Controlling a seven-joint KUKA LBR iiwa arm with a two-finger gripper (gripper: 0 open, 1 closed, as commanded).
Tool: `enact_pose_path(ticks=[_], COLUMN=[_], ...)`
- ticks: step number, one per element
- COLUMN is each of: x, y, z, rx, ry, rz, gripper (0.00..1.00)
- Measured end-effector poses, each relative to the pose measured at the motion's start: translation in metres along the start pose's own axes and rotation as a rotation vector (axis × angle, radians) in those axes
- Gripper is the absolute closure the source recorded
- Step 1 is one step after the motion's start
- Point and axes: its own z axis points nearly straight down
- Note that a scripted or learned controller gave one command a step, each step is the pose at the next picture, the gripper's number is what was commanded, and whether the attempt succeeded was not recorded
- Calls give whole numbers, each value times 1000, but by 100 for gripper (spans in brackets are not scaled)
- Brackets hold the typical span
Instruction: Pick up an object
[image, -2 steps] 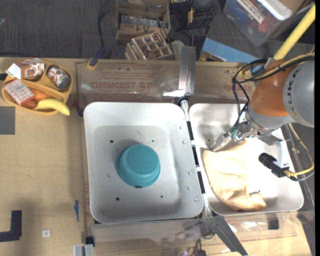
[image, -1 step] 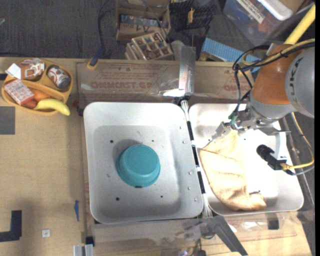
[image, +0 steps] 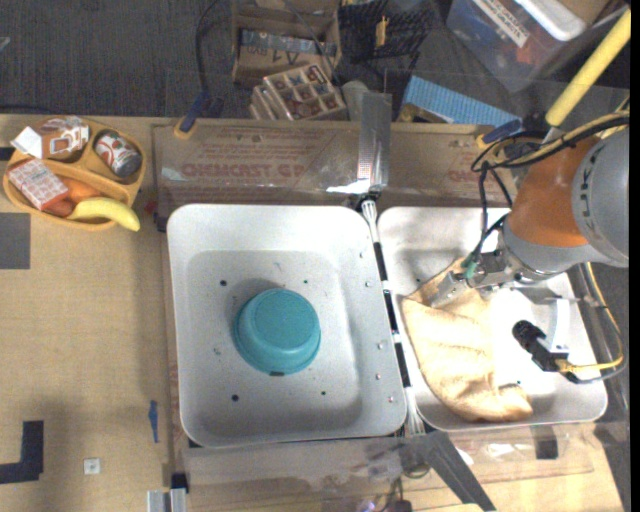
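Cloth, tan, crumpled fabric, lay in the right-hand white bin, lower right of frame. Gripper sat at its upper edge, apparently for a pinch; jaws' state could not be told. Upturned teal plastic bowl occupied the left bin.

Teal bowl, tan cloth, white bins, yellow banana, grey arm with orange band

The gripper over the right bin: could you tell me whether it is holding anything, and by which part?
It cannot be told. The gripper sits at the upper corner of the tan cloth in the right bin, but no cloth is plainly seen between its fingers.
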Motion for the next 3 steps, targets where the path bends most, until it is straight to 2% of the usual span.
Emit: enact_pose_path(ticks=[1,2,3], x=[-3,-21,-22], y=[1,-14,-14], z=[-12,-1,0], rx=[-6,0,1], ry=[-3,1,0], rz=[5,39,40], gripper=[100,100,0])
